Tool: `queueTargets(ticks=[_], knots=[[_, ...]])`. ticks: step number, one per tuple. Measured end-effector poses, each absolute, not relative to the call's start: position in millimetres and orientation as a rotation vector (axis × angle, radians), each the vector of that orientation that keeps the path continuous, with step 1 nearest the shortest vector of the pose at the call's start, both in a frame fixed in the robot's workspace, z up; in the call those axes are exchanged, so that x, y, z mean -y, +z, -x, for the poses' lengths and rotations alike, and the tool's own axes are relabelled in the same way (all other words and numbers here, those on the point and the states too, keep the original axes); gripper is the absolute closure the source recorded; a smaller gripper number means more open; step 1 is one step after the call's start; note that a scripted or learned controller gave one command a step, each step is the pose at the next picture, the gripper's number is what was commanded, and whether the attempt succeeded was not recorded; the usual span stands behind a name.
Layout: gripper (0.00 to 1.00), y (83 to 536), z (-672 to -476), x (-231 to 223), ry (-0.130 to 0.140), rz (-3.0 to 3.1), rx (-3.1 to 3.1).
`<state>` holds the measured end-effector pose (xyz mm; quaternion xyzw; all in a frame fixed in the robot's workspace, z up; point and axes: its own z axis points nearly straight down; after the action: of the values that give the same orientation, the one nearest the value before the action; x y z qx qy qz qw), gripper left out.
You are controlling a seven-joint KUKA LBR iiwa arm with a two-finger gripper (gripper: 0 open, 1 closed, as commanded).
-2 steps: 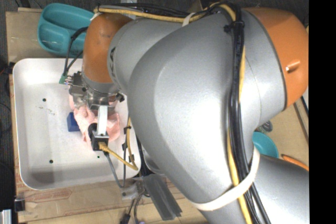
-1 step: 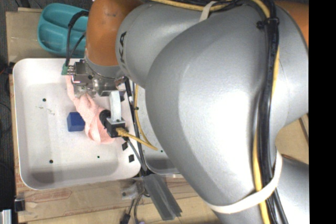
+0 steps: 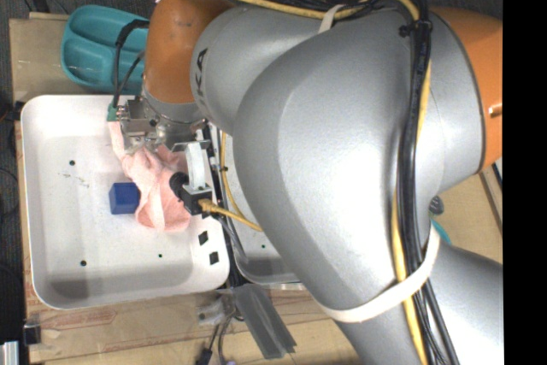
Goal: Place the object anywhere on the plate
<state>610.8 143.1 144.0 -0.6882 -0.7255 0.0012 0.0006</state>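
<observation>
My gripper (image 3: 139, 131) hangs low over the upper middle of the left white bin (image 3: 51, 184), right at the top edge of a pale pink, crumpled-looking thing (image 3: 158, 188). A small blue cube (image 3: 124, 198) lies on the bin floor touching the pink thing's left side. The gripper's metal body and the wrist hide the point where it meets the pink thing, so I cannot make out whether anything is held. The pink thing's right part is covered by the arm.
The big grey arm with its orange band (image 3: 175, 38) covers the whole right bin and the left bin's right rim. A teal object (image 3: 94, 47) sits beyond the left bin's far edge. Bare bin floor lies left of and in front of the cube.
</observation>
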Motion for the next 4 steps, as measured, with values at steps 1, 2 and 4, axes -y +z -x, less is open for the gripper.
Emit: queueTargets(ticks=[1,2,4], knots=[[1.00,170.9,-562.2,-121.2,0.005,2.162,2.276],[1.00,160.2,-573.5,-138.7,0.006,2.178,2.261],[1.00,163.2,-576.9,-107.0,0.007,2.002,2.417]])
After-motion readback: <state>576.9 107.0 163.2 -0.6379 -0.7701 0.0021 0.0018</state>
